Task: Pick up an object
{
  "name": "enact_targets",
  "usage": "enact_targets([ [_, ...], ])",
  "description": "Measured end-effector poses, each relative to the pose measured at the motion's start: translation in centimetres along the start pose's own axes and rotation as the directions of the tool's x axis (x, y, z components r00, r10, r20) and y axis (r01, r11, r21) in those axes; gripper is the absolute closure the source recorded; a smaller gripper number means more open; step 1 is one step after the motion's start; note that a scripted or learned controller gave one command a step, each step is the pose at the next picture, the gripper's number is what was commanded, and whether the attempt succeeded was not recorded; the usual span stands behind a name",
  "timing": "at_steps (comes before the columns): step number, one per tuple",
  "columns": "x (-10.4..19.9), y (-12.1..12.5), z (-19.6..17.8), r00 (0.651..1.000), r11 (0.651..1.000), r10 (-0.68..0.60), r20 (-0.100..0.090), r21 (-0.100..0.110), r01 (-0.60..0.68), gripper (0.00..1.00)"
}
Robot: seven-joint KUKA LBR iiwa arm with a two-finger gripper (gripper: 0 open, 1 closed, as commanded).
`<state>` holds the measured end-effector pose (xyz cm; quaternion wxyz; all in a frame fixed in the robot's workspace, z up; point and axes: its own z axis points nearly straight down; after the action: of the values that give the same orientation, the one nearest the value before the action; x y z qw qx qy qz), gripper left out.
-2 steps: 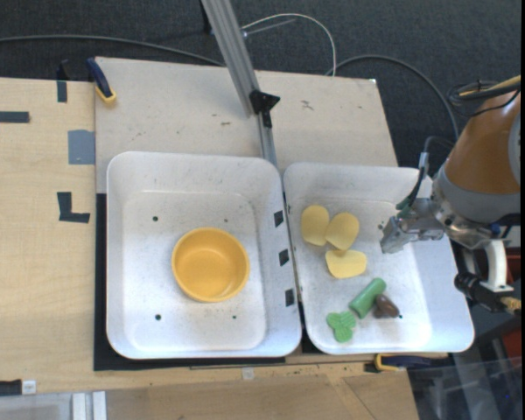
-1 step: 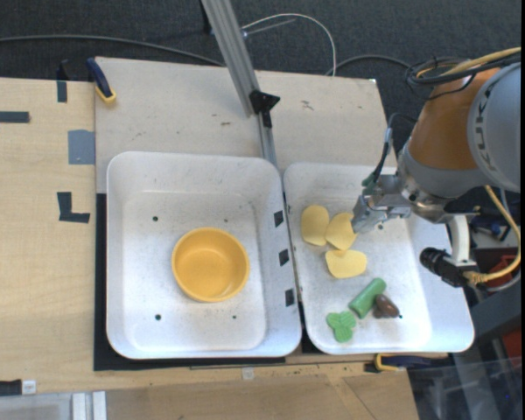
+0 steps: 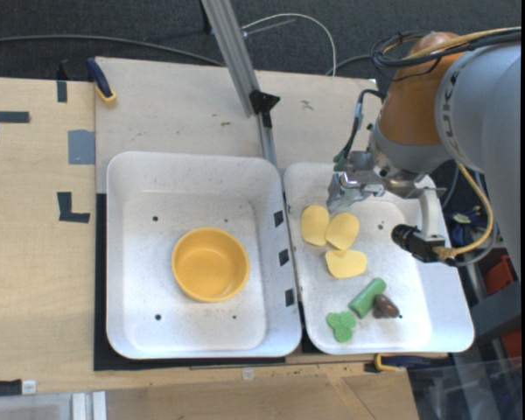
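Three yellow pieces [image 3: 332, 240] crowd the right bin's [image 3: 446, 326] back-left corner beneath my gripper [image 3: 343, 192]; its opening I cannot tell.

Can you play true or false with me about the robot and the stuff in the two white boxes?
1. The yellow bowl sits in the left bin. True.
2. The green toy lies in the left bin. False: it lies in the right bin, near the front edge.
3. The gripper is over the right bin, close to the pale yellow pieces. True.
4. The yellow bowl is tipped upside down. False: it stands with its opening up.
5. A small brown thing lies right beside the green toy. True.
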<state>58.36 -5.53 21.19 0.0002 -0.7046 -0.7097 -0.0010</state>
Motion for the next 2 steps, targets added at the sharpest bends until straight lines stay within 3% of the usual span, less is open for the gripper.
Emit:
enact_targets([
  [2, 9.7, 3.8, -2.2, 1.0, 1.0, 0.001, 0.0, 0.001, -0.001, 1.0],
])
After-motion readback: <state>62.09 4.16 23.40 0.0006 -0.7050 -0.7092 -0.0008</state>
